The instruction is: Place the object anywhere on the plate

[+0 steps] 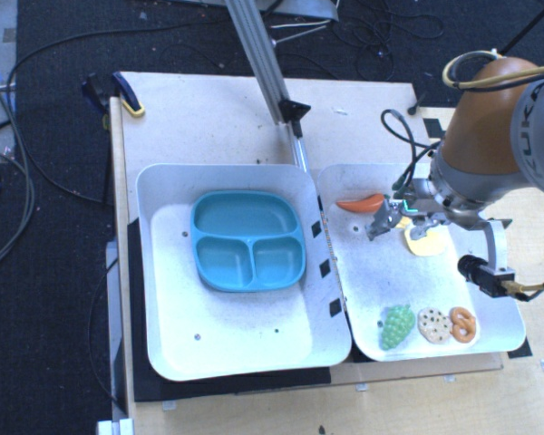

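A blue plate (248, 240) with three compartments lies in the left bin (172, 333). In the right bin (363, 270), an orange carrot (359, 204) rests near the back left. My gripper (387, 220) hangs just right of and below the carrot, its dark fingers pointing left and down. A pale yellow piece (426, 240) lies under the wrist, partly hidden. I see nothing held between the fingers.
Green grapes (397, 325), a cookie (433, 325) and a pretzel (462, 324) sit along the right bin's front edge. A slanted metal pole (258, 48) crosses the bench from the back. The arm's grey body (490, 143) covers the right bin's far right.
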You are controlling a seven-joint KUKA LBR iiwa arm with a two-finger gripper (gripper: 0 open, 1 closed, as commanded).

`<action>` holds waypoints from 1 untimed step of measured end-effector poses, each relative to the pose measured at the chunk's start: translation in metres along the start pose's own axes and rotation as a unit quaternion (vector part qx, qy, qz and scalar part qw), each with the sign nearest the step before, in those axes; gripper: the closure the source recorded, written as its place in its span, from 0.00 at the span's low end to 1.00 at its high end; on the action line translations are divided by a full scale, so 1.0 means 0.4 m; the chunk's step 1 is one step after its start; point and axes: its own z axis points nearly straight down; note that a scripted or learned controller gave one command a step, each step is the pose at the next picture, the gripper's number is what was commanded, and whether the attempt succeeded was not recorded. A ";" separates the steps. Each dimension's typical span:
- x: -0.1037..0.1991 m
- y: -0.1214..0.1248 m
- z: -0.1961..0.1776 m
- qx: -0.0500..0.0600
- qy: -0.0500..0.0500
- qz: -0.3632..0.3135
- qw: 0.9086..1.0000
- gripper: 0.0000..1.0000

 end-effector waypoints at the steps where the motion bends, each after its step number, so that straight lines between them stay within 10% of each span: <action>1: 0.000 0.001 -0.001 -0.001 0.000 0.000 1.000 0.00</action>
